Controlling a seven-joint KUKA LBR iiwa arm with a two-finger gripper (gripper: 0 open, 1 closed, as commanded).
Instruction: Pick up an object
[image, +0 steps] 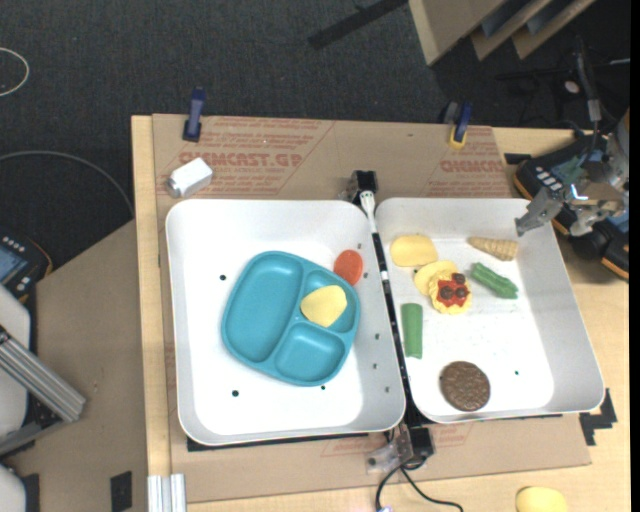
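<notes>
The gripper is hovering at the far right edge of the right bin, near the back corner, with nothing between its jaws; whether they are wide or narrow cannot be told from this slanted view. No object is being held yet, so the step in hand looks like choosing and approaching a target.

The nearest candidate is the small tan cone, lying just beside the gripper toward the bin's middle. Its long axis is running roughly left to right across the view, with the narrow tip pointing left and the broader end pointing right toward the arm. Just in front of it a green bean pod is lying on a diagonal, and a yellow piece with red berries is sitting close by.

To do this well, the jaws should probably be closing across the cone's short width, at its thicker half, where there is more to grip. Descending straight down would be keeping clear of the bin wall and the pod.
</notes>
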